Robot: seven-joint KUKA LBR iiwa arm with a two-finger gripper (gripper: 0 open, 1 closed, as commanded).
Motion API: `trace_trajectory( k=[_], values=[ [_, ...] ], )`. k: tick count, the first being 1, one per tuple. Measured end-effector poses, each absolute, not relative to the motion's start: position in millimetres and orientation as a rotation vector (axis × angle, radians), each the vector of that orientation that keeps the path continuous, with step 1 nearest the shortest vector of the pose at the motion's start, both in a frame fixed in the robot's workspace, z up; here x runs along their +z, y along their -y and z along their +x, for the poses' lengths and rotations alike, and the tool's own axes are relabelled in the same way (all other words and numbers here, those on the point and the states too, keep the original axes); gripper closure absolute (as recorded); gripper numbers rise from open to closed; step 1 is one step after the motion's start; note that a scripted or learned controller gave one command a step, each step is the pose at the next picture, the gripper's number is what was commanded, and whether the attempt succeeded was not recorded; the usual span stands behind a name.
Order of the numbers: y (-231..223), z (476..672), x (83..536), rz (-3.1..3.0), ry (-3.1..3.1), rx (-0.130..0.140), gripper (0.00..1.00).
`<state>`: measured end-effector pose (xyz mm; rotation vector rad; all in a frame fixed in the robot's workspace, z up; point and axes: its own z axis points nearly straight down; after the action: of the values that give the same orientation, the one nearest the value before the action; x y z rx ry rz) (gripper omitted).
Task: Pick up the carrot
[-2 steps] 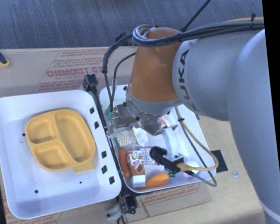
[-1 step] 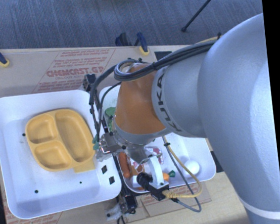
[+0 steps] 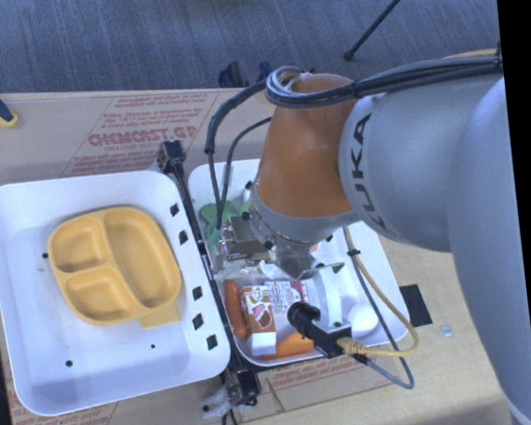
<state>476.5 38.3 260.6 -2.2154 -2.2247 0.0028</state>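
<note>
Two white bins side by side on a cardboard-covered bench: left bin holding a yellow divided plate toward its centre, right bin crowded at 6 o'clock. Grey arm with orange band reaching in from 3 o'clock, wrist hanging over the middle of the right bin. Gripper low above the clutter, mostly hidden under the wrist; open or closed, cannot tell. Carrot lying along the right bin's left wall at about 7 o'clock, just beside a red-and-white carton. Another orange item at 6 o'clock, white egg-like object at 5 o'clock, green leafy piece at 10 o'clock.
</note>
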Motion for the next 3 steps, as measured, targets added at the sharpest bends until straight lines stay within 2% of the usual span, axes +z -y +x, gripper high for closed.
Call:
trace_trajectory(
  k=[1,2,3],
  values=[
    [-80,475.2,191,-1.822,2.553,0.007,1.0],
    [-52,476.2,197,-1.855,2.533,0.003,1.0],
    [-29,476.3,206,-2.253,2.187,0.004,1.0]
  ],
)
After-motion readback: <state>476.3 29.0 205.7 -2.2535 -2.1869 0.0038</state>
